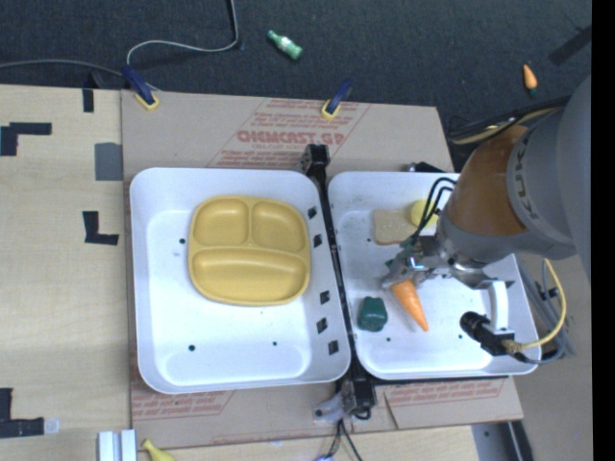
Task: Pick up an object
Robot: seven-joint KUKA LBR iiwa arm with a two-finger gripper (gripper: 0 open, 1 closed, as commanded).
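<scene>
My gripper (410, 271) hangs low in the right bin (442, 353), just under the arm's orange band. An orange carrot (414, 304) lies on the bin floor, and its thick end reaches right up to the gripper's tip. A dark green block (372, 313) sits to the left of the carrot. A tan slice (389, 225) lies further back, with a yellow object (422, 211) beside it, partly hidden by the arm.
The left bin (159, 257) holds a yellow divided plate (251, 249). A black divider (329, 257) runs between the bins. Cables and a black fitting (485, 332) hang at the right bin's near right corner. A small green item (285, 44) lies on the dark floor beyond the bench.
</scene>
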